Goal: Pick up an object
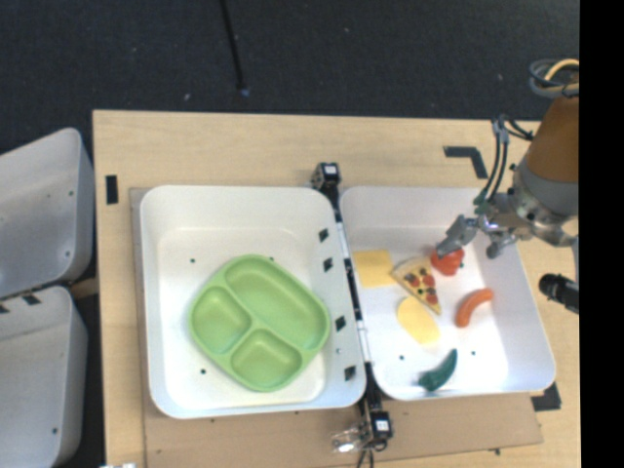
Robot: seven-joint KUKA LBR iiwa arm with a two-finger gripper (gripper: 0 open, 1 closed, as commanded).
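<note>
The right bin [507,359] holds several toy foods: a small red piece [448,260], a pizza slice [417,283], a flat yellow square [372,268], a yellow lump [419,322], an orange-red sausage [474,305] and a dark green pepper [439,370]. My gripper [478,240] hangs over the bin's upper right part, open, with its fingers spread wide. Its left finger [456,234] ends just above the red piece, which lies beside the fingertip rather than between the two fingers. The sausage lies below the gripper, apart from it.
A green divided plate [258,322] sits in the left bin [156,261]. A raised divider with black clips [343,261] separates the bins. The grey arm with its orange band [556,149] enters from the right. White panels [39,222] stand left of the bench.
</note>
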